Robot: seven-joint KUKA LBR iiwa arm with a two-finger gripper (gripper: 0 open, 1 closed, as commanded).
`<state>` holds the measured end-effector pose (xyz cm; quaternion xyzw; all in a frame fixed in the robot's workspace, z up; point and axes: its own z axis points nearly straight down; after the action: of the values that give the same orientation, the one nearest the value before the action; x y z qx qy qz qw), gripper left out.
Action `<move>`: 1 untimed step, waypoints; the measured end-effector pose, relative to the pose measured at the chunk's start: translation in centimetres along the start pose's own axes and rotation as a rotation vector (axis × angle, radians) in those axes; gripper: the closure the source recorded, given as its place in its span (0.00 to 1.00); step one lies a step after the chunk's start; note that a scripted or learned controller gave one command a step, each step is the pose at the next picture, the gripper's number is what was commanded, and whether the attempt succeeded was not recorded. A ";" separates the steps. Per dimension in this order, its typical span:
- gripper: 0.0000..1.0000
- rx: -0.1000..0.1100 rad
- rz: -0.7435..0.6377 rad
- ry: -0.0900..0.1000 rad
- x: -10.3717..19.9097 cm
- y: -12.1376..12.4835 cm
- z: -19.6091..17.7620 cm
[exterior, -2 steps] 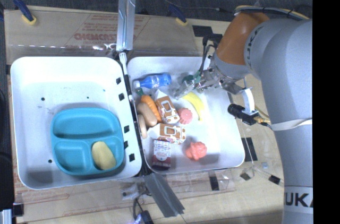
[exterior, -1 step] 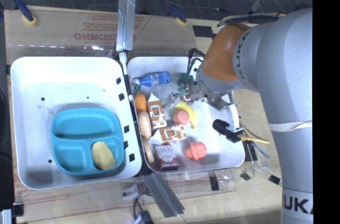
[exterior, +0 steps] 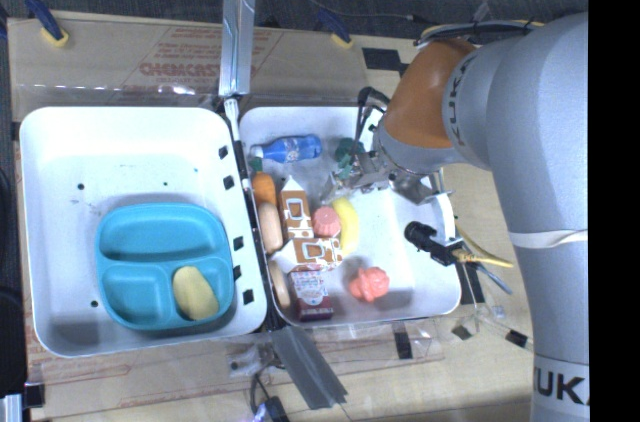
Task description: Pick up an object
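While the pincer (exterior: pixel 352 172) was lowered into the right bin (exterior: pixel 440 295), just above the yellow banana (exterior: pixel 347 222), its opening could not be told; the reach was judged in hand; a closing on the banana was next called for.

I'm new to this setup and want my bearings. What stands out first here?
The big grey arm with its orange band fills the right side, its end effector down in the right bin among toy foods. In the left bin lies a blue divided tray holding a yellow potato-like piece.
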<state>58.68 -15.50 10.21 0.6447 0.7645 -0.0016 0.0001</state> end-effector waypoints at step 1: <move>1.00 -0.002 -0.029 0.002 -0.6 -5.3 -2.5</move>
<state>53.55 -17.00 12.73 0.6334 0.7739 -0.0003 0.0000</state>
